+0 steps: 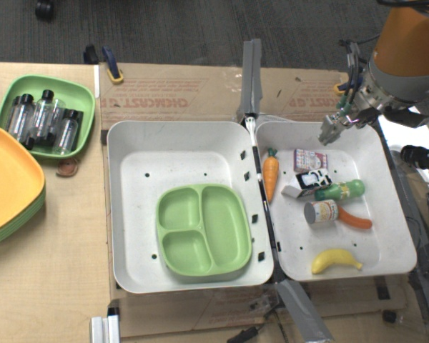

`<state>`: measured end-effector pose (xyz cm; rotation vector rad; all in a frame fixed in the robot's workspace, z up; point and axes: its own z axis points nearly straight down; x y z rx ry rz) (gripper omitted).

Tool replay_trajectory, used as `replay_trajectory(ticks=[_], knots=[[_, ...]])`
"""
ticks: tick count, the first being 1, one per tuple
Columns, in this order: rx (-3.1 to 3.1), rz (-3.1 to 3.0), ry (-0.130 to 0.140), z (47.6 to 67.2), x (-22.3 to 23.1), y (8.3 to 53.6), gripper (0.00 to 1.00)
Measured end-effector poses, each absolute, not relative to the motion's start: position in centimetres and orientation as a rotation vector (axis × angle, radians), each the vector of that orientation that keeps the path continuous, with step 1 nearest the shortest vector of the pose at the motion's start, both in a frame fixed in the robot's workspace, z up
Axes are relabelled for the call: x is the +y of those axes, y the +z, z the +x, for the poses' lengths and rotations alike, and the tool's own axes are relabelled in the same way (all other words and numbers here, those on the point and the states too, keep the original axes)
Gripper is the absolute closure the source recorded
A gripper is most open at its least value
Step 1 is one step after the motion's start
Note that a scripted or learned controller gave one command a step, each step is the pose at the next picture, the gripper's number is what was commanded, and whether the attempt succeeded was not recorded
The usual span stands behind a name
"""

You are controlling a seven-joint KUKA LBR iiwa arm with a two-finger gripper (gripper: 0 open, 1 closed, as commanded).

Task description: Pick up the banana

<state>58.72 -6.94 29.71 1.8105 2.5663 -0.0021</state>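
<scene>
— Where does the pick stand?

— Not begun, by the look of it. The banana (336, 261) lies untouched near the front edge of the right bin (397, 259), while the gripper (331, 132) hangs over the bin's far edge, well apart from it. Whether the tool is released or clenched cannot be told. The reach, grasp and lift all remain.

— And the fruit itself?

— Yellow, short, gently curved, lying flat and clear of the can (322, 211) and bottle (339, 190) behind it.
</scene>
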Motion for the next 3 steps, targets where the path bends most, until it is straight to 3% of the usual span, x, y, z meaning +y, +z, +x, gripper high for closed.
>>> replay_trajectory(ticks=[1,2,3], knots=[[2.793,1.441,-0.002,58.5,-6.6,26.3,1.0],[2.432,1.991,-0.004,59.0,-9.7,24.0,1.0],[2.66,1.674,-0.002,58.1,-4.6,24.6,1.0]])
